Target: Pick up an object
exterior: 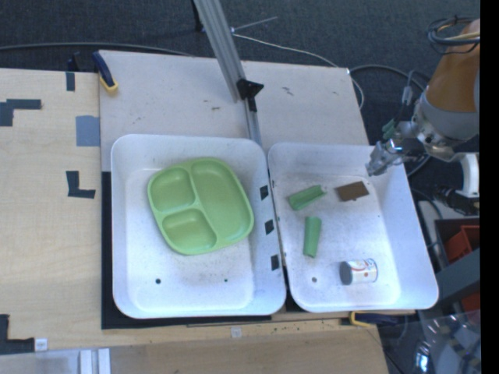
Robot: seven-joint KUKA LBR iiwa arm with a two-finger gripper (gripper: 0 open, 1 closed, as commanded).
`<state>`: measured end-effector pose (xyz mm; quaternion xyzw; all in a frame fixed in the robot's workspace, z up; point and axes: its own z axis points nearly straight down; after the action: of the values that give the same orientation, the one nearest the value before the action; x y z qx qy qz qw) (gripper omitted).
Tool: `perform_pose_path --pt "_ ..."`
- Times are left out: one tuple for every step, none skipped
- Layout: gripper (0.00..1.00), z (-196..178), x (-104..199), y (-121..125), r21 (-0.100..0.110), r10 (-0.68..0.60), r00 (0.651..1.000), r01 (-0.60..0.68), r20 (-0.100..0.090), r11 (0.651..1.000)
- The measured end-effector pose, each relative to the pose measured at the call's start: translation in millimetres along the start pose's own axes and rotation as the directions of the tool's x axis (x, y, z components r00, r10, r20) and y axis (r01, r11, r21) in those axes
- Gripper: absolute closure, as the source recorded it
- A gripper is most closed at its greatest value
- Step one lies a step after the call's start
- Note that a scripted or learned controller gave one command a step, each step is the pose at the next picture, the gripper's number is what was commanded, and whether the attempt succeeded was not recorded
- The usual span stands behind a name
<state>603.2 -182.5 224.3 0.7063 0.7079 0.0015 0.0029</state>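
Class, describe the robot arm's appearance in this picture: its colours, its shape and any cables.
The arm has a rounded orange section above a grey wrist. The gripper at its tip is small, metallic grey, with pale fittings. Thin dark cables loop around the wrist and over the arm's top.

Robotics lab: taped bench (47, 209), white bins (125, 209).

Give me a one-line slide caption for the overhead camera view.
Gripper hovers at the right bin's far edge near a brown block; green tray fills left bin.
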Motion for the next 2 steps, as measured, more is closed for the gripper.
perform_pose_path --pt "1.00 -20 0 1 0.005 0.001 1.000 -0.001 -0.002 1.000" --pt "1.00 -27 54 -11 0.006 -0.004 1.000 0.004 -0.004 1.000"
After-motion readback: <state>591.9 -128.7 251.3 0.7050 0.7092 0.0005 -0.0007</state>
